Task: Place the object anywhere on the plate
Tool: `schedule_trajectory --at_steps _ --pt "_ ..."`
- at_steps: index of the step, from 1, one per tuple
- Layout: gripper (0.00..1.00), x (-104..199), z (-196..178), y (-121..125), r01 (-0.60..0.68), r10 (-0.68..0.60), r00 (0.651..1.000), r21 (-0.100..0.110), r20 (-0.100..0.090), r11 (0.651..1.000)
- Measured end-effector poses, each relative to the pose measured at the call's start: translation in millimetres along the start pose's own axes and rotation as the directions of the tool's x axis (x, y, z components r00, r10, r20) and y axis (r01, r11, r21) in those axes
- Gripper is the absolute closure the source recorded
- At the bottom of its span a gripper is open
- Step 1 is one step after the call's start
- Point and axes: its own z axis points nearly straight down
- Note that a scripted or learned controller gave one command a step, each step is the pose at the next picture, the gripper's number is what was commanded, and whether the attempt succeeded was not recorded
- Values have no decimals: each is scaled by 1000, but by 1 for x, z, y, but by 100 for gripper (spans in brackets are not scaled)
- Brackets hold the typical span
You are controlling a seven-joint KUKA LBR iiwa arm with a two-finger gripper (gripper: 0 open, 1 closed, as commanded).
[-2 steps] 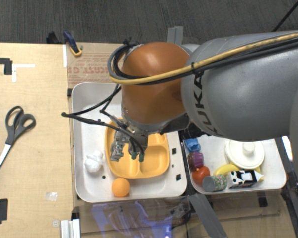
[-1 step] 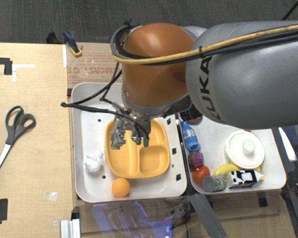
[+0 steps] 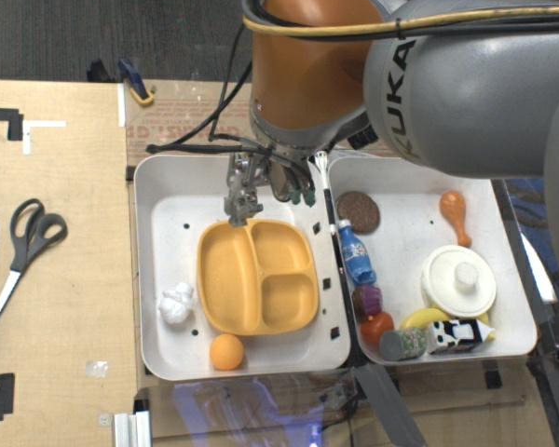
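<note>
A yellow divided plate [image 3: 258, 277] lies in the middle of the left bin [image 3: 158, 250]. My gripper [image 3: 268, 196] hangs just above the plate's far rim, under the orange wrist band. Its fingers [image 3: 240, 199] stand apart and I see nothing between them, so it is open. Near the plate in the same bin are a white crumpled object [image 3: 175, 304] on its left and an orange ball [image 3: 226, 352] at its front left corner. The plate's compartments hold nothing.
The right bin [image 3: 508, 250] holds a brown disc [image 3: 358, 210], a blue bottle [image 3: 356, 255], an orange drumstick shape [image 3: 455, 214], a white lidded pot [image 3: 458, 281], a banana [image 3: 427, 318], a cow toy [image 3: 461, 334] and small items. Scissors [image 3: 23, 242] lie on the wooden bench at left.
</note>
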Motion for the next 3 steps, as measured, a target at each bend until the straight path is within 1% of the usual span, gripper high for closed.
schedule_trajectory --at_steps 1,2,3 --pt "100 76 11 25 216 -216 976 -1 -2 976" --pt "0 76 11 25 216 -216 976 -1 -2 976" --pt "100 75 2 25 212 -212 977 -2 1 977"
